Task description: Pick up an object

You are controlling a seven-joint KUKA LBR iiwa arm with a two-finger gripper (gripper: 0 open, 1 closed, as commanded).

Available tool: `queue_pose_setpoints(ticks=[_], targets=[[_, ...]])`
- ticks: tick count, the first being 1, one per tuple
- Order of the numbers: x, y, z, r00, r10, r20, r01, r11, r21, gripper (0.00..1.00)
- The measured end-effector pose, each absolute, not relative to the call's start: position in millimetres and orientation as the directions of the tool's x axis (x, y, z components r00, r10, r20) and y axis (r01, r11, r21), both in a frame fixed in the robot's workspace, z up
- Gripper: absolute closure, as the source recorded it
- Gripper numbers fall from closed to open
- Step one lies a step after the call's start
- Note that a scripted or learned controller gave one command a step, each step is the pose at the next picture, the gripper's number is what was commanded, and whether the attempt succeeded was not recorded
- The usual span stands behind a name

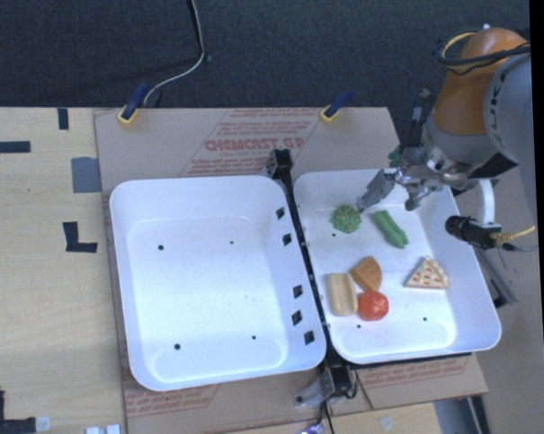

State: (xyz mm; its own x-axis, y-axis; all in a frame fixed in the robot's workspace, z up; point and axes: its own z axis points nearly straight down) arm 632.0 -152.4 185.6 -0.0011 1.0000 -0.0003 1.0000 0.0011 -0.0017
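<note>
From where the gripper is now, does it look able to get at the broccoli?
Probably yes. The gripper hangs over the far part of the right bin, and the broccoli lies just beside it with bare floor around; the green pepper is its nearest neighbour, apart from it.

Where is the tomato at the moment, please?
The tomato lies in the right bin, toward its near edge, touching the hot dog bun on its left and just below the croissant.

Both white bins (204,214) appear smooth, slightly glossy plastic. They rest on matt brown cardboard (251,141). The bench (41,294) looks like pale wood.
</note>
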Motion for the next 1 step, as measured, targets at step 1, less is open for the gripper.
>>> queue_pose_setpoints(ticks=[1], targets=[[585.0, -181.4, 140.3, 0.002, 1.000, 0.000, 1.000, -0.002, -0.007, 0.00]])
